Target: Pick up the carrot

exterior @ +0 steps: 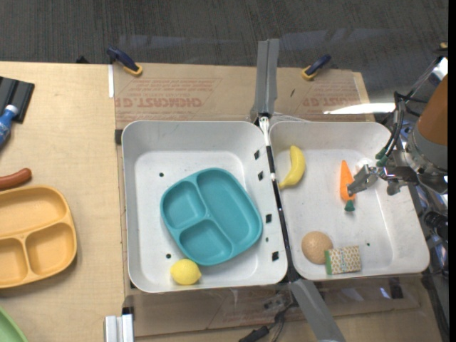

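Right now your carrot point(345, 182) lies in the right bin point(399, 262), orange body pointing up the frame with its green end toward you, well clear of the banana point(292, 167) to its left. Your end effector point(365, 179) sits just beside the carrot on its right side, low over the bin floor. You cannot tell from this angle whether it is parted or closed, and nothing shows between its tips. The left bin point(135, 191) holds a teal divided plate point(210, 214) and a lemon point(185, 271).
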`<state>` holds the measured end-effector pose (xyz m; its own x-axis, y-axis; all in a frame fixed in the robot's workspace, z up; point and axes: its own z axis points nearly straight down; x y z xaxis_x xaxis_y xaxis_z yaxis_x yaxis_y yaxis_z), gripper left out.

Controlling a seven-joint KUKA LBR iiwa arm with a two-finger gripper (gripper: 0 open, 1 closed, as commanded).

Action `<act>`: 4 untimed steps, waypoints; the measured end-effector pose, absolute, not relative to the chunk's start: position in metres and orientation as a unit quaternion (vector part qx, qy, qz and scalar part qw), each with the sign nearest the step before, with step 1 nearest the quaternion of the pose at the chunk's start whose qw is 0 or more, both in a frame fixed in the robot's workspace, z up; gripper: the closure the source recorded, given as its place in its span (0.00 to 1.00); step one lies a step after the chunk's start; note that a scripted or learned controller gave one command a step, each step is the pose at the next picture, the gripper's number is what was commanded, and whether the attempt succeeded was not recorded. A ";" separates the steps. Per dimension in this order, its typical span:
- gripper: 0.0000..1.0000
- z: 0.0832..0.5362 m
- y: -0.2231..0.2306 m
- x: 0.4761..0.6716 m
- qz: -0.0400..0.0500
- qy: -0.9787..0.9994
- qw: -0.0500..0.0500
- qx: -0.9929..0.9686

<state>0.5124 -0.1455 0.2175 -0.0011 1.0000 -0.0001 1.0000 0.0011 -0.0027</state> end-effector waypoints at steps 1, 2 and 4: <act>0.00 0.119 -0.149 0.544 0.001 -0.737 0.001 -0.676; 0.00 0.091 -0.188 0.570 0.001 -0.722 0.000 -0.691; 1.00 0.194 -0.107 0.574 0.000 -0.741 0.000 -0.671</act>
